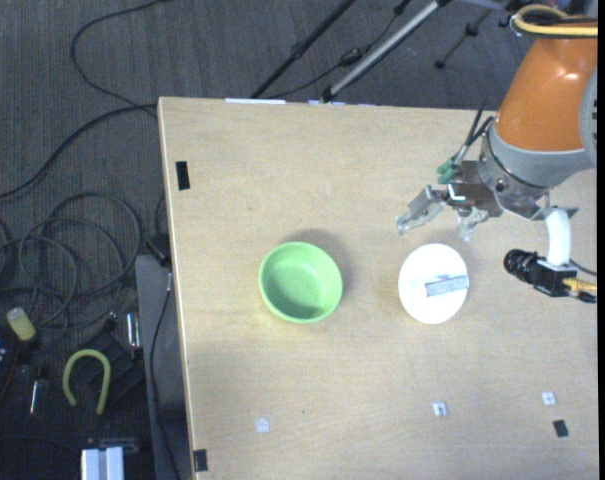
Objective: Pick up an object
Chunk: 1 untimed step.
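Worktop [282, 148]: we see a pale wooden surface, viewed from above at a slant, with dark carpet floor [72, 88] along its left and far sides.
Arm [552, 98]: orange and grey, it enters from the upper right of the view and points down and to the left.
End effector [434, 229]: we read its two fingers as spread apart, with nothing between them. It hangs just beyond the far edge of the disc.
Bowl [301, 282]: green, round and upright, it stands on the worktop near the middle of the view, well to the left of the end effector and clear of it.
Disc [433, 284]: white and round, it lies flat to the right of the bowl and apart from it. We cannot tell whether it is a plate or a lid.
Tag [446, 287]: a small grey strip lies on the disc's upper face.
Cables [52, 248]: black loops lie on the floor at the left.
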Each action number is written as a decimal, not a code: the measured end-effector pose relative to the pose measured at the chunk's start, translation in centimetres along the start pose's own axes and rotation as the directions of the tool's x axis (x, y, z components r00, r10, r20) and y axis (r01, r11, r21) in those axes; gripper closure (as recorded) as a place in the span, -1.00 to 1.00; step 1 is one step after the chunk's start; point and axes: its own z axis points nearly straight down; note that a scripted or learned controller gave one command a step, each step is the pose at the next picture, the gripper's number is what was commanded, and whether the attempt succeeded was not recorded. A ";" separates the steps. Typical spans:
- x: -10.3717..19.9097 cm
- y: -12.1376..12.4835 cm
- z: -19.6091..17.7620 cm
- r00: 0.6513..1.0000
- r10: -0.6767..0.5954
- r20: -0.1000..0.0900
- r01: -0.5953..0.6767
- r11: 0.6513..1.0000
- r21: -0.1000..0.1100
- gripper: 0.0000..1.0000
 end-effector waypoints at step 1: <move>-6.7 -2.1 0.3 1.000 0.027 0.001 -0.027 1.000 -0.002 -1.00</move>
